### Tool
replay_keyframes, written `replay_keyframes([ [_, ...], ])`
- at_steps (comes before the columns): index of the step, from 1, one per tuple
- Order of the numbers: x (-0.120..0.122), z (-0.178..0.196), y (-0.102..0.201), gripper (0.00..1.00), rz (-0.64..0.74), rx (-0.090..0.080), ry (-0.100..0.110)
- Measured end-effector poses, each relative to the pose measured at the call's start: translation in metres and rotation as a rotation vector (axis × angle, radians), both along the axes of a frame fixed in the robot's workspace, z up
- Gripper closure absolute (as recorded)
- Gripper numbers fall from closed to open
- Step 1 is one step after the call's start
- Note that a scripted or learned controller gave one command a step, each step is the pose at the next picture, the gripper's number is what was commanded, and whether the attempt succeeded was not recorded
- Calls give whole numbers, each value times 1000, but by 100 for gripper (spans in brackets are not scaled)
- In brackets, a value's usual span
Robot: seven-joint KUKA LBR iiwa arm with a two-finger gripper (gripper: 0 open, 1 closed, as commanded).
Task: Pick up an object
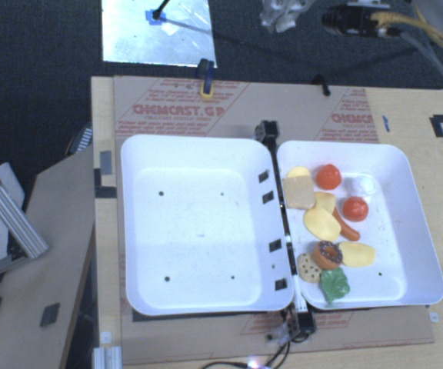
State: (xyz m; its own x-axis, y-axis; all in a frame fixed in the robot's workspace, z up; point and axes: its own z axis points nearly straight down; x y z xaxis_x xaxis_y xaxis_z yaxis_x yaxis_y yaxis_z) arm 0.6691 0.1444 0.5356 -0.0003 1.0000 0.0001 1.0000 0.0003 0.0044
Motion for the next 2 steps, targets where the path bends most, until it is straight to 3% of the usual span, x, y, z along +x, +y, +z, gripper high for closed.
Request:
replay_keyframes([
  [1, -21, 0, -164, 100, -9, -3, 3],
  [2, 0, 0, -174, 100, 0, -2, 0],
])
